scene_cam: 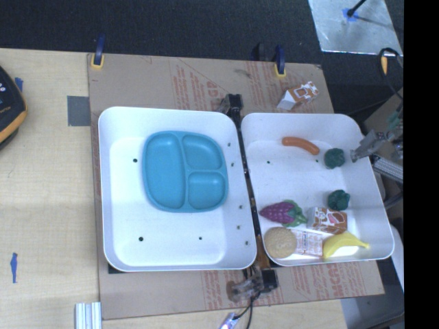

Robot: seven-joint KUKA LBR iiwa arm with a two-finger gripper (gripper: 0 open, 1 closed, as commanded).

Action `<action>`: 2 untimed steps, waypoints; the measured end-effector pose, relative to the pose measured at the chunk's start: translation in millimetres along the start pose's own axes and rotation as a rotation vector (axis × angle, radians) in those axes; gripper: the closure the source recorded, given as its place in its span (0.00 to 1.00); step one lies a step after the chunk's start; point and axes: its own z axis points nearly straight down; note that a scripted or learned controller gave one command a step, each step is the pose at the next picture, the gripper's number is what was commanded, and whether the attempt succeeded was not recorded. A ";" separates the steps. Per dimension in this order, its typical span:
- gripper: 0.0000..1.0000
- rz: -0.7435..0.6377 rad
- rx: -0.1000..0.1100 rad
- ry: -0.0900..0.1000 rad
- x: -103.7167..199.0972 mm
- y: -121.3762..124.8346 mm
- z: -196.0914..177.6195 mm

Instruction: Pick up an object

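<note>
Hand (357, 155) at right bin's (274, 125) right edge; grip state cannot be told. Green lump (334, 157) just beside it, sausage (300, 144) near. Second lump (338, 199), grapes (282, 212), cookie (280, 242), banana (343, 245) toward front. Left bin (110, 184): blue tray (184, 171).

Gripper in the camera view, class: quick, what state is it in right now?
Gripper: at the right bin's far right rim, beside a dark green toy; open or closed cannot be told.

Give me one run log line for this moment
task: pick up an object | gripper: at right bin right edge, beside dark green toy | holding: nothing seen | blue plate: left bin
</note>
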 end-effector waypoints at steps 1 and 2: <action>0.00 -0.002 0.004 0.001 46.8 37.2 160.8; 0.00 0.002 -0.001 0.001 27.9 -6.7 100.6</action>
